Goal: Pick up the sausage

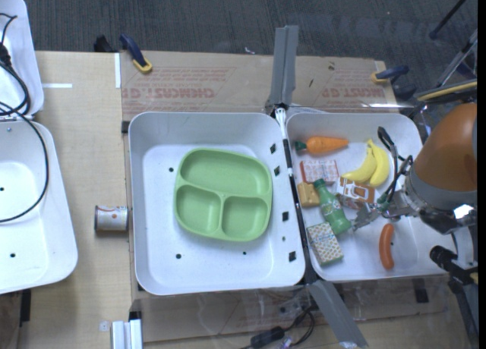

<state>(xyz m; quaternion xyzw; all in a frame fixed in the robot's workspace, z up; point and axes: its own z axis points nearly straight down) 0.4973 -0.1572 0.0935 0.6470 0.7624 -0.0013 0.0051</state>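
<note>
The sausage (386, 246) is a short red-orange link lying nearly upright in the camera view on the floor of the right bin (357, 121), near its front right corner. My gripper (377, 213) is low in that bin, just above and left of the sausage's far end, between the sausage and a green bottle (331, 206). The sausage lies free on the bin floor, apart from the gripper. The grey wrist with its orange band (454, 150) comes in from the right and hides the bin's right wall.
The right bin also holds a carrot (326, 143), bananas (371, 165), a red-and-white packet (319, 170), small boxes (355, 190) and a green patterned box (325, 243). The left bin (152, 188) holds a green divided plate (224, 194). A small can (112, 218) lies on the bench.
</note>
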